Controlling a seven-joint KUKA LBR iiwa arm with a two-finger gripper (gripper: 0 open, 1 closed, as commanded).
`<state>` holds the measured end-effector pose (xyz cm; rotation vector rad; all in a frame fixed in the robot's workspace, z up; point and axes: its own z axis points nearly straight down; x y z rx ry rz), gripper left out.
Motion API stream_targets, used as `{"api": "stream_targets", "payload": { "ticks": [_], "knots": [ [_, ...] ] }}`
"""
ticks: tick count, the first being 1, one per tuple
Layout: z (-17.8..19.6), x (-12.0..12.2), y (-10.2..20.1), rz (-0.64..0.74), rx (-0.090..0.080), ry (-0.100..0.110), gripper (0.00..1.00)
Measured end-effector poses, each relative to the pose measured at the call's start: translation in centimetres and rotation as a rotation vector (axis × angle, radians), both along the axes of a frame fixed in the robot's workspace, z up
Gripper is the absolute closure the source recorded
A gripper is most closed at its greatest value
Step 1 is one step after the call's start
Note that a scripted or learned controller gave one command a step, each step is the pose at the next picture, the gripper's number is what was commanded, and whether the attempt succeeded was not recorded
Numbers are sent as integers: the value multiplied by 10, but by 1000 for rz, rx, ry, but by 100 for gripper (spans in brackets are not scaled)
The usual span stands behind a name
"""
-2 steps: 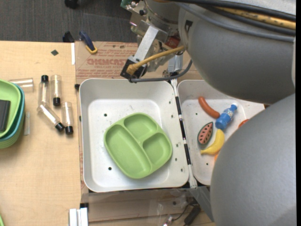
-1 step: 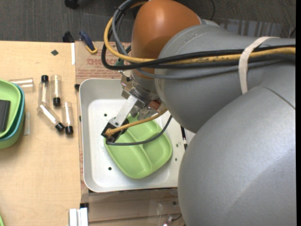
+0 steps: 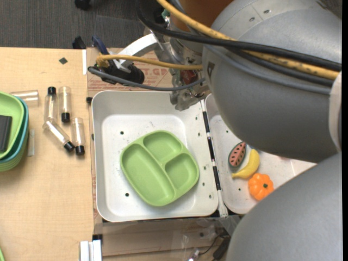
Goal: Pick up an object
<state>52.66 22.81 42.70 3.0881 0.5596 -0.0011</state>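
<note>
Below the gripper (image 3: 187, 98), whose jaws you cannot tell are spread or pressed, the green divided plate (image 3: 159, 168) lies flat in the left bin (image 3: 103, 145). It looks light, stiff and slick; pinch its raised rim.

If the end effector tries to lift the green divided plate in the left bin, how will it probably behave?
The green divided plate looks like moulded plastic, so it is probably stiff and light. It lies flat on the left bin, with a low rounded rim, so grasping its edge may be difficult. Pushed, it would likely slide, not roll.
</note>
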Motion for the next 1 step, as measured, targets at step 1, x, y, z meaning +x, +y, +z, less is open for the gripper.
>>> {"api": "stream_targets", "payload": {
  "ticks": [1],
  "knots": [
    [-136, -48, 0, 39, -2, 3, 100]
  ]
}}
